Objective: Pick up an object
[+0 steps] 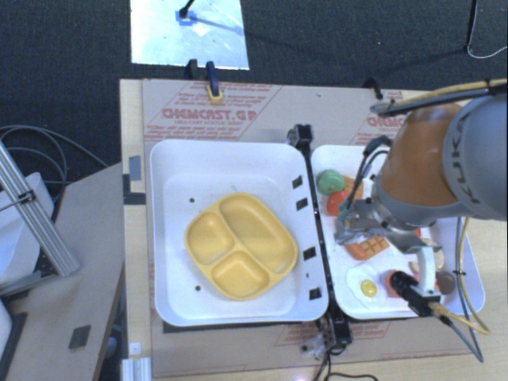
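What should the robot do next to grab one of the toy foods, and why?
Probably lower a little onto the orange waffle toy. The gripper sits low in the right bin, right by that toy's upper left edge, and nothing shows between its fingers. The green ball and fried egg toy lie farther off. The yellow divided plate is over in the left bin.

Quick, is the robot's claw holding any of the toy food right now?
Gripper: cannot be told; it hangs over the right bin above the waffle.
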`<state>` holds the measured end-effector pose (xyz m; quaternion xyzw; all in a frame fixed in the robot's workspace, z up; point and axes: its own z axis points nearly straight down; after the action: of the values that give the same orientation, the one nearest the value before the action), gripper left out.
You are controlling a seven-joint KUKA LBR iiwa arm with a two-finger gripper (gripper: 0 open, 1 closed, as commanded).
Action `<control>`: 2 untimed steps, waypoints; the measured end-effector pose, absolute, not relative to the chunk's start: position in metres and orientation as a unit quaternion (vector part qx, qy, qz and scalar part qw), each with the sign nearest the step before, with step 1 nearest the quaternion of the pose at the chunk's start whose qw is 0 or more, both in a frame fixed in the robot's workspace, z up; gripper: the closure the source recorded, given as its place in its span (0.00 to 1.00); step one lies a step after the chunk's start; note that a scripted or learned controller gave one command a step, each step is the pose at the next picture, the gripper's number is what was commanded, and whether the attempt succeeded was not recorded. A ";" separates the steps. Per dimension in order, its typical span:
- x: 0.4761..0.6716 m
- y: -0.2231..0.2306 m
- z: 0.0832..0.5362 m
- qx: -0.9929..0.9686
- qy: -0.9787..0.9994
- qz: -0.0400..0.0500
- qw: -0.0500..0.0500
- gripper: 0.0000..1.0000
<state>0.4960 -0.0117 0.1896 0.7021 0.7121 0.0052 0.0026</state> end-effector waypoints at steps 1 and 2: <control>0.503 -0.058 0.288 0.707 0.707 0.004 0.005 1.00; 0.502 -0.055 0.282 0.706 0.708 0.001 0.001 0.00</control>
<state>0.5016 -0.0553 0.2818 0.7061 0.7081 0.0010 0.0014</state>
